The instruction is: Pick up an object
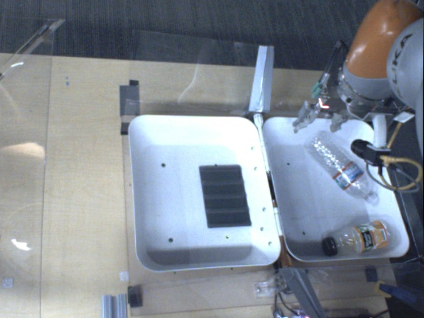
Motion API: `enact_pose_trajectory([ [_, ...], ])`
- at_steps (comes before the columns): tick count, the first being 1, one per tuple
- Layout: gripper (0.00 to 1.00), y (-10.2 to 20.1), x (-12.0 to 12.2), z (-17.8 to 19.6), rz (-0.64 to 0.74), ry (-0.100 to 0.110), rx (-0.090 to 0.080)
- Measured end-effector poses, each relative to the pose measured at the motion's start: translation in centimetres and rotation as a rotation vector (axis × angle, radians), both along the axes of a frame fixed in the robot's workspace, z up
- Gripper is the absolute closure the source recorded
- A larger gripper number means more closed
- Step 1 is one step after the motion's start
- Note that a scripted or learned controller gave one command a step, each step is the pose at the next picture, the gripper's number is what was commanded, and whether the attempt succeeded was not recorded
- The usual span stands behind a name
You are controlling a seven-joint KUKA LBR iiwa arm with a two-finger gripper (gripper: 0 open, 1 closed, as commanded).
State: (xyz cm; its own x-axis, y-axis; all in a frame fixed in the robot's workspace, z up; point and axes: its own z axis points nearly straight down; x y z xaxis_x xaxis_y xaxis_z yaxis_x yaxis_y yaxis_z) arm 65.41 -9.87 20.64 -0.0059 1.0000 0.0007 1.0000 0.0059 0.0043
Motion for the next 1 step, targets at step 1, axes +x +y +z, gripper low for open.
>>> enact_pose_trajectory([
  [1,1.00,0.20,0.20,1.23,0.005,-0.007,0.001],
])
